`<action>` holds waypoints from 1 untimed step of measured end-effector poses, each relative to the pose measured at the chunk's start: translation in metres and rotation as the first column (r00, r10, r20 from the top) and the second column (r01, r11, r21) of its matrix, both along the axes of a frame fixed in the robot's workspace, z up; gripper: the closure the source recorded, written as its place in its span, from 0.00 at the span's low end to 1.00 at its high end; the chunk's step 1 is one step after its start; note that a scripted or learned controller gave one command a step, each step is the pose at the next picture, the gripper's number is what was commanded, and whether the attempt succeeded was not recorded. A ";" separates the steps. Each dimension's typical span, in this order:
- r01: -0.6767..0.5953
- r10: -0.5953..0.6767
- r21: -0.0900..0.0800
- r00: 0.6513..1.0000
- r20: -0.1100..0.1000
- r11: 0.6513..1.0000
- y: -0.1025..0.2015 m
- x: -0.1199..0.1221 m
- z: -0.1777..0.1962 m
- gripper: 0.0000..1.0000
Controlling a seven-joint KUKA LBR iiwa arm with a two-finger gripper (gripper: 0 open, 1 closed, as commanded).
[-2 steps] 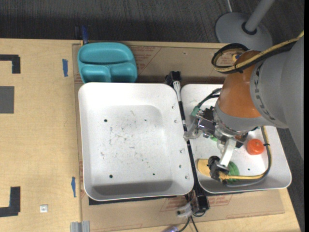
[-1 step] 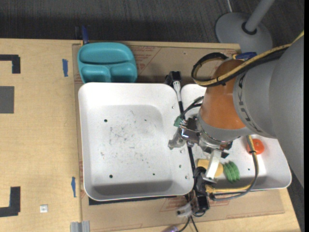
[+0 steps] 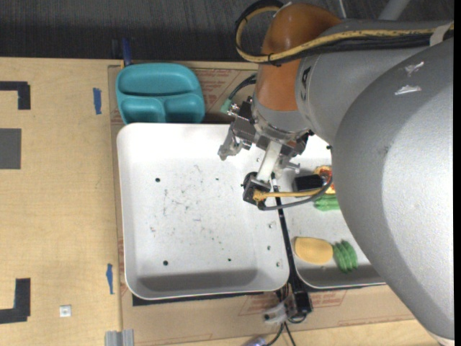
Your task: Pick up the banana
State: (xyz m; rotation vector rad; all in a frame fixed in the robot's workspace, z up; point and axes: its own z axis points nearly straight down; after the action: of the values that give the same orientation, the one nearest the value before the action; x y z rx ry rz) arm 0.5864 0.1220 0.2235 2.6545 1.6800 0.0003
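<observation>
A pale yellow, rounded object (image 3: 313, 249) lies near the front left corner of the right bin (image 3: 360, 278). It may be the banana, but its shape is too stubby to be sure. My gripper (image 3: 230, 147) hangs over the back right part of the left bin (image 3: 194, 265), well behind and to the left of the yellow object. Nothing can be seen held in the gripper. The grey arm covers most of the right bin.
A dark green object (image 3: 345, 255) touches the yellow one on its right. A light green item (image 3: 326, 203) and an orange-red item (image 3: 324, 171) lie further back in the right bin. A teal divided tray (image 3: 160, 92) stands behind the left bin.
</observation>
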 end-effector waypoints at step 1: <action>0.004 -0.004 -0.001 1.000 0.000 1.000 -0.068 -0.052 0.080 0.00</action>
State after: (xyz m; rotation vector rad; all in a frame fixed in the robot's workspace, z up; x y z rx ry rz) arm 0.5348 0.0536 0.3031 2.6572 1.6745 -0.0001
